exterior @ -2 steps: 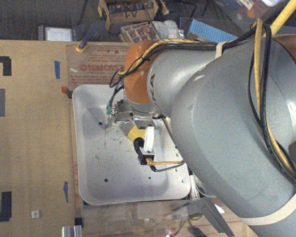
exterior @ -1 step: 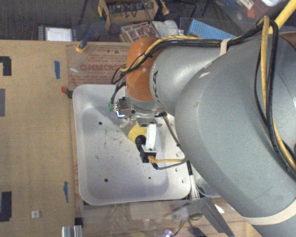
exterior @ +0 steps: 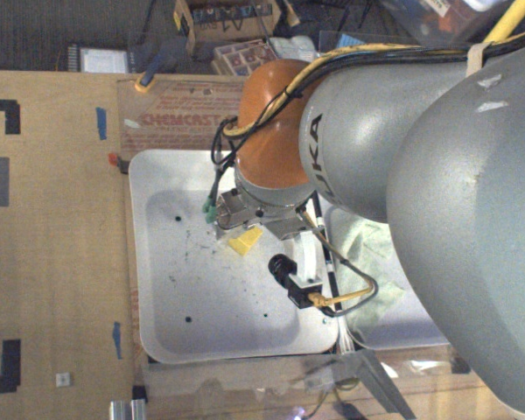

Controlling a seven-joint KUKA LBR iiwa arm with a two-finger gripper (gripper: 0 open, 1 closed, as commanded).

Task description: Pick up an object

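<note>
Arm [exterior: 394,147]: grey, orange band above wrist, entering from right, spanning far edge of right bin [exterior: 394,331] and reaching over left bin [exterior: 157,234].

Gripper [exterior: 232,220]: lowered over left bin, nearer its far-right corner than its centre. Metal body and small green part at its left side visible from above. Fingers hidden beneath wrist; open or closed, cannot tell.

Yellow object [exterior: 245,241]: small pale-yellow wedge on floor of left bin, just beside gripper on its near side, partly tucked under gripper housing. Touching gripper or merely close: cannot tell. Not seen between fingers, so not counted as held.

Black fitting [exterior: 284,274]: on cable loop hanging from wrist, over right edge of left bin.

Cloth [exterior: 367,243]: pale greenish material in right bin, mostly covered by arm.

Left bin floor: several small dark specks, scattered toward left and near edges.

Step in hand, by judgement: descent or closing at yellow object; grasp unconfirmed.

Next move, by judgement: fingers to straddle wedge squarely, close firmly, then lift straight up clear of bin wall. Wedge shape and position off to one side of gripper suggest risk of slipping or being nudged aside rather than caught.
</note>
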